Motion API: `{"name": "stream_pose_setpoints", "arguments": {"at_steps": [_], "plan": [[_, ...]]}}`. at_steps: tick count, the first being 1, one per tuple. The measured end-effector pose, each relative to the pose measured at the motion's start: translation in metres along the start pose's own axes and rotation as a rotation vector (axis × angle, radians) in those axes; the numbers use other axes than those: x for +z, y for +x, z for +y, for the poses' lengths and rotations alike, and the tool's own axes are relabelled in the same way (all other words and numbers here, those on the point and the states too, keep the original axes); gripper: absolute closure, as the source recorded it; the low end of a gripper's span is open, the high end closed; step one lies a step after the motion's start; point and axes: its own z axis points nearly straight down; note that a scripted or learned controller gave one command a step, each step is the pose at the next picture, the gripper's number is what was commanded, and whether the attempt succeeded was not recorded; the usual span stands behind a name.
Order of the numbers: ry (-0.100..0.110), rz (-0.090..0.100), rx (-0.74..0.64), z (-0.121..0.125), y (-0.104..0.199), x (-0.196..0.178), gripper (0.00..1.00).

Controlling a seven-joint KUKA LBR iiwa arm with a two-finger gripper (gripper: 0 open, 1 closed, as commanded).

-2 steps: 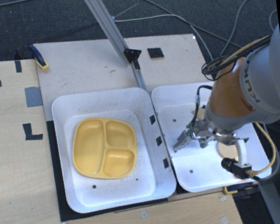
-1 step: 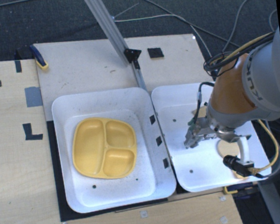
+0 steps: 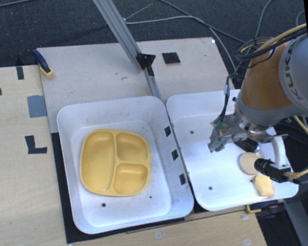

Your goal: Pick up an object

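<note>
Two shallow white bins sit side by side on the bench. Left bin [image 3: 68,124] holds a yellow divided plate [image 3: 115,162], three compartments, lying flat, roughly centred, a bit left of middle. Right bin [image 3: 192,115] has the arm [image 3: 275,85] over it, grey with orange band, coming in from the right. Gripper [image 3: 218,139] is low over the right bin's middle, near the bin floor, pointing toward the view's left; whether it is open, closed or gripping anything — cannot tell, the wrist body blocks too much, nothing is visibly held. Two small pale yellow objects lie in the right bin's near-right corner: a rounded cream piece [image 3: 248,162] just right of and below the gripper, and a yellower piece [image 3: 264,186] at the bin's front edge. A black cable connector [image 3: 271,170] runs between them, partly covering both. They are close together, whether touching is unclear. Both are beside the gripper, not under it. Grey metal pole [image 3: 123,34] slants down from the top to the gap between the bins. Blue-and-yellow clamp [image 3: 42,62] at the bench's far left corner. Cables [image 3: 185,15] trail over the dark floor behind
</note>
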Motion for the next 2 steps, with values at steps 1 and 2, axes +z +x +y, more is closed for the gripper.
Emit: {"name": "stream_pose_setpoints", "arguments": {"at_steps": [1, 2], "plan": [[0.004, 0.001, 0.001, 0.0, 0.0, -0.013, 1.0], [0.005, 0.003, -0.005, -0.004, 0.054, -0.026, 1.0]]}}
